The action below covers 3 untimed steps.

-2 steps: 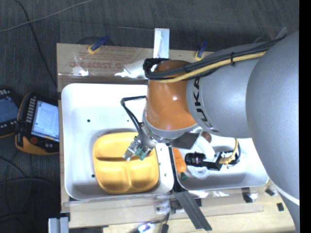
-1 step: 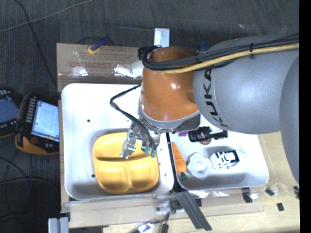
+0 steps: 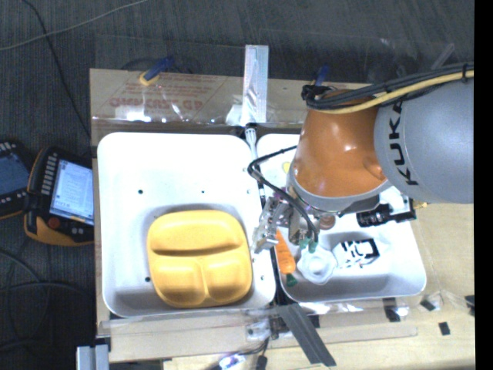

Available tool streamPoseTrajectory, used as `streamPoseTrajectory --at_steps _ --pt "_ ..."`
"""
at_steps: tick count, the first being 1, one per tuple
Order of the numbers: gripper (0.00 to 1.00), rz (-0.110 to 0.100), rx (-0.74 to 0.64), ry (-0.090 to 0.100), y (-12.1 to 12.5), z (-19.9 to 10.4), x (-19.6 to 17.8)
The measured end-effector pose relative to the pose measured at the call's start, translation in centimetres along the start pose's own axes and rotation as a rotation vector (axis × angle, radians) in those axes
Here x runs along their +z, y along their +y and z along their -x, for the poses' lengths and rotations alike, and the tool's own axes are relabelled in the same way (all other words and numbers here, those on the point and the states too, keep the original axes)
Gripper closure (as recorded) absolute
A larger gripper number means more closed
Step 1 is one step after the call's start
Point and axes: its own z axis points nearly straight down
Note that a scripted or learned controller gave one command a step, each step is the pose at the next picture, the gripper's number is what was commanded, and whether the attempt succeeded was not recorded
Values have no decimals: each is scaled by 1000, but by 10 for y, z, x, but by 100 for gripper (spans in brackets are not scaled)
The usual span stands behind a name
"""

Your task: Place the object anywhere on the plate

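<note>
Hand (image 3: 271,226) hangs low over the seam between the two bins, at the near-left corner of the right bin; whether it grips anything I cannot tell, since wrist, cables and metal parts crowd that spot.

Above it, the grey arm (image 3: 431,145) with its orange band (image 3: 339,156) covers much of the right bin (image 3: 400,280). Left of the seam sits the left bin (image 3: 123,183), and in its near half lies the yellow plate (image 3: 200,257), a rounded, divided tray with one wide compartment at the back and two smaller ones in front. It lies flat and close to the bin's near wall.

In the right bin, just below the hand, lies a slim orange object (image 3: 285,259), carrot-like, pointing toward the near wall along the bin's left side. Touching or just beside it is a small white round piece (image 3: 316,268), and farther right a small black-and-white item (image 3: 358,251) that is too small to name.

If the orange piece is the task's thing, it looks light, stiff and smooth, probably plastic, so it may slip or roll. Closing across its narrow width near the middle seems safest. The bin wall beside it leaves little room on that side.
</note>
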Motion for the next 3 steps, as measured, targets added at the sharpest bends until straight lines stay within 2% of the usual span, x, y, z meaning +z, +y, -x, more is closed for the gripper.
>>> streamPoseTrajectory --at_steps 1,2,3 --pt "100 3 -111 2 128 -41 29" --pt "100 2 -393 -3 103 -32 -43" --pt "0 2 -394 -3 103 -32 -43"
